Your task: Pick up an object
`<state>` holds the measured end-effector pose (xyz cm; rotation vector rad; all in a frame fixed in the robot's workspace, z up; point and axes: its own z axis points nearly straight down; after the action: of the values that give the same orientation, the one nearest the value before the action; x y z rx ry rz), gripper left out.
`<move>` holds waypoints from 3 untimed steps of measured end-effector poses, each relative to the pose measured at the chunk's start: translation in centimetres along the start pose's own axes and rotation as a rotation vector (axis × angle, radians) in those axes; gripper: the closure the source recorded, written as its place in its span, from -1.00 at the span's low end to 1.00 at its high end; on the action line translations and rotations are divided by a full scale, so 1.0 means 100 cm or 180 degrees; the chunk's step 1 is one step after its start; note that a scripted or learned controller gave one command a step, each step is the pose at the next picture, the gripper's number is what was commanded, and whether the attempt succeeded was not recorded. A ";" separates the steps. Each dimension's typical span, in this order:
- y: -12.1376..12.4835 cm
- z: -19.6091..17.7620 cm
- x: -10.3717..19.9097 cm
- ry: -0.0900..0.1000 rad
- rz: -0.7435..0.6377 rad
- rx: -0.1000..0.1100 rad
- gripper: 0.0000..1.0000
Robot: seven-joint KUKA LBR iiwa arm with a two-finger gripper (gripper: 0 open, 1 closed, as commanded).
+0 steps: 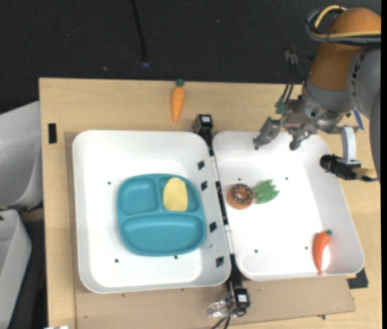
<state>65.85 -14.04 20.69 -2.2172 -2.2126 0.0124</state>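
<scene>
Overhead, the end effector [279,138] hangs above the far edge of the right bin [296,252], its two fingers spread apart with nothing between them. One fingertip sits near the bin's far-left inner corner, the other a little to the right of it, and both point down toward the white floor of the bin. The grey arm with its orange band [340,60] comes in from the right above them.

Nearest to the end effector among the loose things is a doughnut [240,196] with dark icing, lying on the bin floor toward the left wall, well apart from the fingers and closer to the camera than they are. Touching its right side is a small green leafy piece [266,191]. A red-orange chilli or carrot shape [321,250] lies near the bin's near-right corner, far from the fingers.

The left bin [97,252] holds a teal divided tray [153,232], and a yellow oval piece [175,194] rests in the tray's far-right compartment. An orange carrot [177,101] lies on the wooden surface [111,101] beyond the left bin, outside both bins. A small black clip [203,123] sits where the two bins meet at the far side.
</scene>
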 end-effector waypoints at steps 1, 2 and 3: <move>0.003 -0.008 0.000 -0.0003 -0.0007 -0.0042 -1.00; -0.006 0.049 -0.001 -0.0007 -0.0006 -0.0026 -1.00; -0.006 0.102 -0.002 -0.0008 0.0000 -0.0031 -1.00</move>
<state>65.09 -14.22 10.53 -2.2232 -2.2189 0.0047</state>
